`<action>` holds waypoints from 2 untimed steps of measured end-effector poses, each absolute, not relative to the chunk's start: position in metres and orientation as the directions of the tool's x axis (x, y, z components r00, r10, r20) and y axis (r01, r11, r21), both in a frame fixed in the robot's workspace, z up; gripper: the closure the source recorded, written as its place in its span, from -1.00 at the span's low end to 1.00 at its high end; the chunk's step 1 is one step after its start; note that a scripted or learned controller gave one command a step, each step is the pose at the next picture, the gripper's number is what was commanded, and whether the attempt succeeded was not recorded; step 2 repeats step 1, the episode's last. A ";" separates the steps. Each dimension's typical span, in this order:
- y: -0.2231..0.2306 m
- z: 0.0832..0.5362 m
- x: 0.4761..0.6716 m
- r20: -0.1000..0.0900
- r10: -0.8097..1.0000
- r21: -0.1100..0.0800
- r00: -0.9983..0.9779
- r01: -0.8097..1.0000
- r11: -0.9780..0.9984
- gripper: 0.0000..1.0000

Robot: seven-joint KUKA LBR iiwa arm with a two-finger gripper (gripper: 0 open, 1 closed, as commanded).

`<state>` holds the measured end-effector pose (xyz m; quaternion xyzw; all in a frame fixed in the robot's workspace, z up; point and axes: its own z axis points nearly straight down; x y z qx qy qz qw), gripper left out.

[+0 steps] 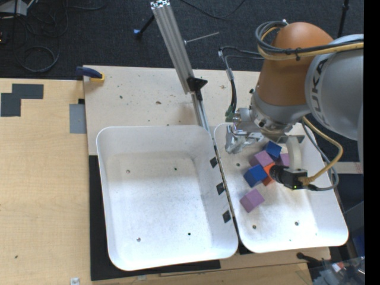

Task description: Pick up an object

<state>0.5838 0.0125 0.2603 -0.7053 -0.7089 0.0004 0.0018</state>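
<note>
Two shallow white bins sit side by side on a pale wooden bench, seen from above at a slant. The left bin (160, 200) has a bare, lightly speckled floor. The right bin (297, 230) holds a small cluster of blocks near its upper middle: a blue block (255, 175), a purple block (252, 200) lying just below it and apart from the rest, a lilac block (262, 158), a second blue block (274, 149) partly under the arm, and a sliver of orange block (269, 170) between them.

The grey arm (320, 82) with its orange band reaches in from the right and hangs over the upper end of the right bin. Its gripper (233, 142) sits near the bin's upper left corner, just left of the blocks; it seems to hold nothing, and whether its fingers are apart or together cannot be told.

A slanted aluminium rail (175, 43) rises behind the bins. A blue and yellow clamp (90, 73) grips the bench's far left edge. Beyond the bench, cables lie on dark carpet (71, 22).
</note>
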 end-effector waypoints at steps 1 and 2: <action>0.061 0.239 0.587 0.001 1.000 -0.006 -0.004 1.000 0.004 1.00; 0.061 0.239 0.587 0.001 1.000 -0.006 -0.004 1.000 0.004 1.00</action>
